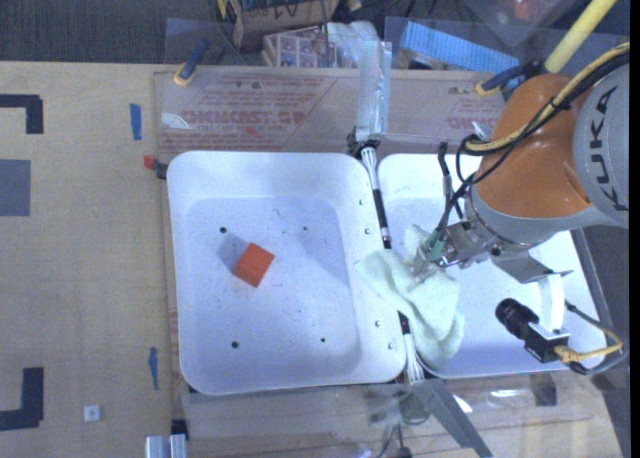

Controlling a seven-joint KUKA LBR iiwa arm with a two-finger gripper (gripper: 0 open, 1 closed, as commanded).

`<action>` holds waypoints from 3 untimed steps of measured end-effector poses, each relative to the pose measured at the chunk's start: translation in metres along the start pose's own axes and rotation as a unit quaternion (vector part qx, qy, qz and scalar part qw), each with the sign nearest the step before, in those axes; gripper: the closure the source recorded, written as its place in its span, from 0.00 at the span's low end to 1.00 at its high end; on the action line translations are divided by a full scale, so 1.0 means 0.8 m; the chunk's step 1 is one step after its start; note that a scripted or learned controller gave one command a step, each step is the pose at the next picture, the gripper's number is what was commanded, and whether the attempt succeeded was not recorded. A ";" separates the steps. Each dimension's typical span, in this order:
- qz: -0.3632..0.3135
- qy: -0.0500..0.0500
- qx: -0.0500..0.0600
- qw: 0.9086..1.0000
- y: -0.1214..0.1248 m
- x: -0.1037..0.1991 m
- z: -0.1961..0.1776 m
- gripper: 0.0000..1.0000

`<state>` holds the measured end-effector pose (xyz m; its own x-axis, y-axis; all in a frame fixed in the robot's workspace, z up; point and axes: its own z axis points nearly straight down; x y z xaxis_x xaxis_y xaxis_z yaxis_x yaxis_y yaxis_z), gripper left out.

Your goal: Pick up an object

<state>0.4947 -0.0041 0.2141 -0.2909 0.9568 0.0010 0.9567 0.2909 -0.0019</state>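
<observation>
Reaching in from the right of the frame, the grey arm [560, 161] with its orange band hangs over the right bin [400, 178], its end effector [432, 254] down low near that bin's left wall. How it stands I cannot tell from here; the tips are lost against the pale cloth [420, 308] right beneath them. That cloth, a crumpled yellowish-white rag, lies at the lower left of the right bin, bunched up against the divide between the two bins, one corner seeming to lap over onto the rim of the left one. In the left bin [200, 186], left of centre and well apart from the arm, sits a small orange block [254, 265], alone on the white floor. Both bins rest side by side on the wooden table [80, 246].
</observation>
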 end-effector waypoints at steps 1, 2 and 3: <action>0.096 -0.001 -0.002 0.995 0.014 0.079 -0.002 1.00; 0.066 0.000 0.001 0.998 0.019 0.131 0.038 1.00; -0.082 0.000 -0.001 0.997 -0.008 0.036 0.035 1.00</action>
<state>0.4799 0.0217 0.1860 -0.4437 0.8962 0.0005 0.8962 0.4437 0.0000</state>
